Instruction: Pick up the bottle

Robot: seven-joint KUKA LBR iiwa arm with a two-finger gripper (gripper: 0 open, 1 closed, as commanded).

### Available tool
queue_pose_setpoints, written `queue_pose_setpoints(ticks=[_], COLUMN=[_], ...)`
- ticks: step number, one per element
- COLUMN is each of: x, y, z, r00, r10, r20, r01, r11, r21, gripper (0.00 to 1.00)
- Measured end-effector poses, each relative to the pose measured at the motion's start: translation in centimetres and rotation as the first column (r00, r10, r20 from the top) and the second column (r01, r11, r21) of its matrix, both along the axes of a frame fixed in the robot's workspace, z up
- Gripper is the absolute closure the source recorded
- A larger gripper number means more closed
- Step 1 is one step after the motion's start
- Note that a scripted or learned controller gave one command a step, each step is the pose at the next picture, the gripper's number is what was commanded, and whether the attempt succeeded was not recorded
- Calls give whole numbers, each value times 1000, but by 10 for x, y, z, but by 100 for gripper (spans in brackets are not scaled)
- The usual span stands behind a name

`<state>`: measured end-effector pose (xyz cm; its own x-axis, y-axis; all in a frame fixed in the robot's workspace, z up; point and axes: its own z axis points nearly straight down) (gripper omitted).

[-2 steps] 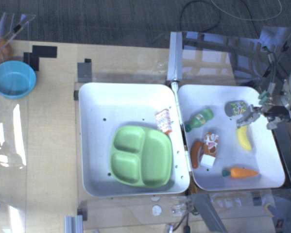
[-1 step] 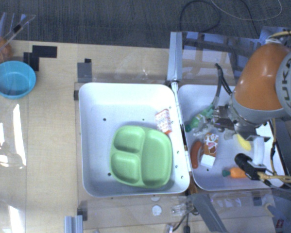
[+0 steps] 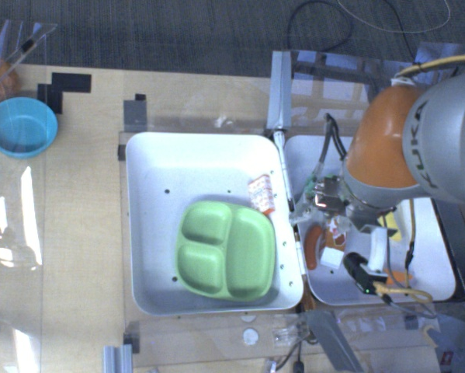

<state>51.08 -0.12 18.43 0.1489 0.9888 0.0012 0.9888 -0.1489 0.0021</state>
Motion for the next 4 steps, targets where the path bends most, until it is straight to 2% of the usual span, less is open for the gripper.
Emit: queue_pose_setpoints(ticks=[1,2,3,4], x=[2,23,5,35], y=[1,48,95,147], z=[11,1,0,-68], r00=[1000,965,824,847], r10=[0,262,566,532], r20=[5,2,2,21], r01=[0,-262,-566,-532], r11=[1000,965,824,847], r21=[1,-1,-2,-5], gripper=[100,100,100,100])
